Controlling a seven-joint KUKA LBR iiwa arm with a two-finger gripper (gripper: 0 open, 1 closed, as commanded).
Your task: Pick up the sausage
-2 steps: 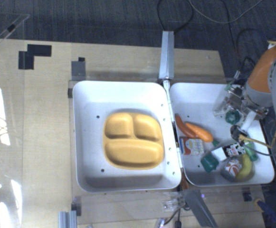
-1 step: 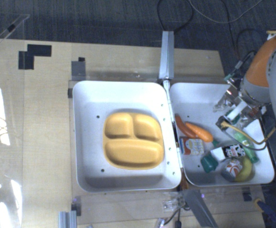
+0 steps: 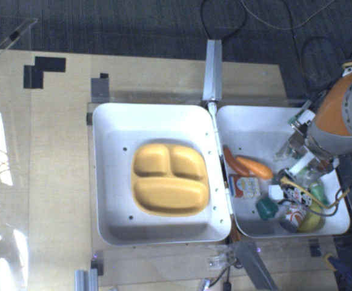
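camera view | sausage [image 3: 228, 160] lies in right bin [image 3: 254, 117] against the left wall, touching carrot [image 3: 254, 167] | hand [image 3: 289, 152] low over bin's right side, near the clutter, grip state I can't tell | I judge: pick not done, reach and grasp left

- A robot lab or test cell, not a home.
- Pale wooden worktop [image 3: 54, 180] on dark carpet [image 3: 103, 17], with a metal rail [image 3: 213, 71] at 12 o'clock.
- Loose black cables [image 3: 224, 17] at 1 o'clock.
- Black tape marks [image 3: 42, 70] at 10 o'clock.
- Two white bins [image 3: 109, 162] mid-worktop.
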